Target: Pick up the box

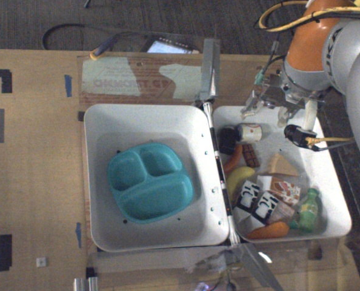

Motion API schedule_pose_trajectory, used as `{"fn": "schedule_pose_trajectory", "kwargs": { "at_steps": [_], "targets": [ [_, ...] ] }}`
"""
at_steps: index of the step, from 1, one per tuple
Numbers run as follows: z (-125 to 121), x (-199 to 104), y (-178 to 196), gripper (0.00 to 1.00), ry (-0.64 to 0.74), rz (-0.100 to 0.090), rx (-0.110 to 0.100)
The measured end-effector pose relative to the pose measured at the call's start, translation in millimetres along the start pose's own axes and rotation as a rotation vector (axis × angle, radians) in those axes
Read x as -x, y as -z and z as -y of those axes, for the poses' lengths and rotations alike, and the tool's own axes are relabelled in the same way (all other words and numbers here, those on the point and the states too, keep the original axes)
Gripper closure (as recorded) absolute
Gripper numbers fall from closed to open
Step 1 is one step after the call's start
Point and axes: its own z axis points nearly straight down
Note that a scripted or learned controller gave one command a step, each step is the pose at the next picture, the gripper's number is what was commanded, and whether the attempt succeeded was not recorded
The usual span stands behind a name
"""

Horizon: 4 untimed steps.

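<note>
Brown cardboard-topped bench (34,180), blue tape marks (68,85) (small strips), dark carpeted floor (168,5), black cable (65,32) lying loose

Teal tray (150,181) in left bin (101,126), cluttered right bin (334,180)

On my feed the two bins (101,123) read plain white against the tan table (34,162), and the divided plate (150,180) in the left bin is a flat teal. In the right bin I see a yellow banana (239,177), an orange carrot (268,230) at about 6 o'clock, a green bottle (308,208), and the box (259,204), white with bold black markings. The arm (343,35) is grey with an orange band.
</note>
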Motion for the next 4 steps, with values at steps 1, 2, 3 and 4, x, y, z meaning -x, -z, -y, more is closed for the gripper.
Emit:
{"fn": "schedule_pose_trajectory", "kwargs": {
  "at_steps": [1,2,3,4],
  "targets": [
    [-1.5,67.2,88.4,0.0,-0.123,0.0,0.001],
    [38.8,71.0,-88.1,0.0,-0.53,-0.003,0.01],
    [6.4,23.3,-93.9,0.0,-0.615,-0.001,0.014],
    [29.5,87.7,13.3,0.0,-0.626,0.0,-0.001]
  ]
}}
